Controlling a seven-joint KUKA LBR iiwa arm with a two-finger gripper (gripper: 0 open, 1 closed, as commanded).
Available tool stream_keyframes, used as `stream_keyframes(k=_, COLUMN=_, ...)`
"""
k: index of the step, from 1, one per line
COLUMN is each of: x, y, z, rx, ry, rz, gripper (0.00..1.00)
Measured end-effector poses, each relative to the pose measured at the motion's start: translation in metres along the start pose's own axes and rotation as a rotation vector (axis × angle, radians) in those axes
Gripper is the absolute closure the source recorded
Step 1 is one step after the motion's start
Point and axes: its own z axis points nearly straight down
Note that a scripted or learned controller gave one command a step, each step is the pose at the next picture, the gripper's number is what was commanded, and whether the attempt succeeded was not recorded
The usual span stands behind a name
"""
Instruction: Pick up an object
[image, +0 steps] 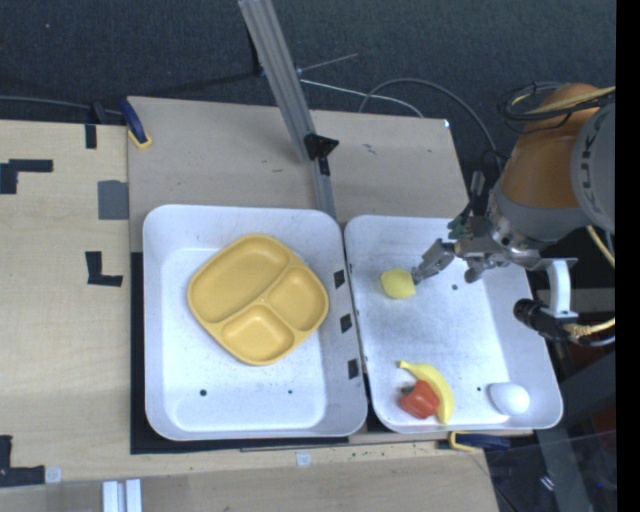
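In the right bin (470, 340), toward its eleven o'clock corner, a small yellow lemon-like fruit (398, 284) lies on the white floor. Just beside it, at its two o'clock, the gripper (452, 262) hangs on the end of the grey and orange arm (545, 180), which reaches in from three o'clock. One dark finger slants down toward the fruit with its tip close to the fruit, and a second shows farther right, with a gap between the two, so the tool looks released with nothing between its fingers. At about six o'clock in the same bin a yellow banana (432, 383) lies touching a red pepper-like piece (419, 402), and a white egg-shaped object (509, 398) rests at the five o'clock corner. The left bin (165, 330) holds a yellow divided plate (258, 298) with three compartments, tilted relative to the bin's walls. No label, brand or writing can be read on any of these things.
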Motion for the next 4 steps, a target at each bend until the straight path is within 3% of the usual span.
stream_keyframes(k=2, x=0.009, y=0.006, z=0.098, rx=0.001, ry=0.001, rz=-0.001, gripper=0.0)
stream_keyframes(k=3, x=0.01, y=0.007, z=0.085, rx=-0.003, ry=0.001, rz=-0.002, gripper=1.0)
stream_keyframes(k=4, x=0.01, y=0.002, z=0.042, rx=-0.008, ry=0.001, rz=-0.001, gripper=1.0)
